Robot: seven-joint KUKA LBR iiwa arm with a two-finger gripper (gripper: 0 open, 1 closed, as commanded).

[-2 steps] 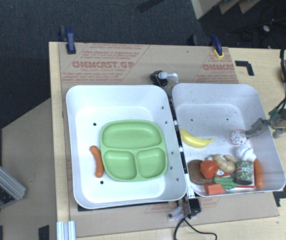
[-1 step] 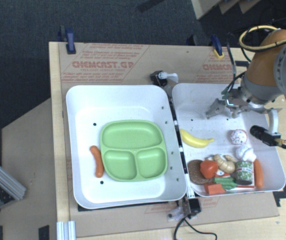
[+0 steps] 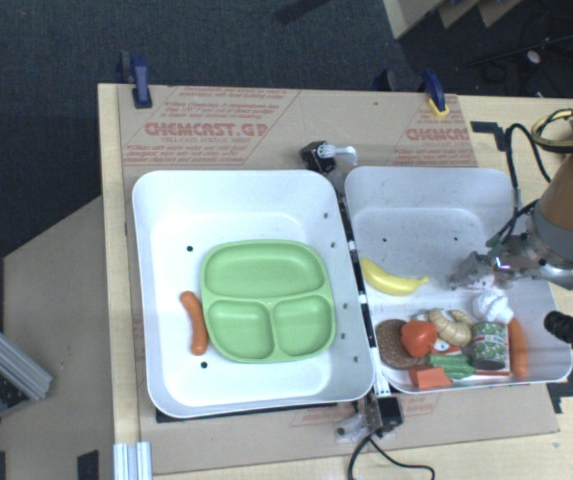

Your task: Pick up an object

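Observation:
My gripper (image 3: 482, 270) reaches in from the right and hangs low over the right bin (image 3: 416, 200), near its right side. Just below it lies a white garlic-like bulb (image 3: 492, 304). A yellow banana (image 3: 394, 280) lies to the gripper's left. A cluster fills the bin's front: a red tomato (image 3: 418, 337) on a brown disc (image 3: 392, 340), a beige knobbly piece (image 3: 453, 322), a small can (image 3: 488, 344), an orange carrot (image 3: 517, 348), a green bean pod (image 3: 456, 366) and an orange block (image 3: 431, 377). I see nothing held in the gripper.
The left bin (image 3: 166, 218) holds a green divided plate (image 3: 266, 300) and an orange sausage (image 3: 196, 322) beside it. A black-and-white clip (image 3: 328, 155) sits behind the gap between the bins. Blue clamps (image 3: 138, 76) pin the cardboard at the back.

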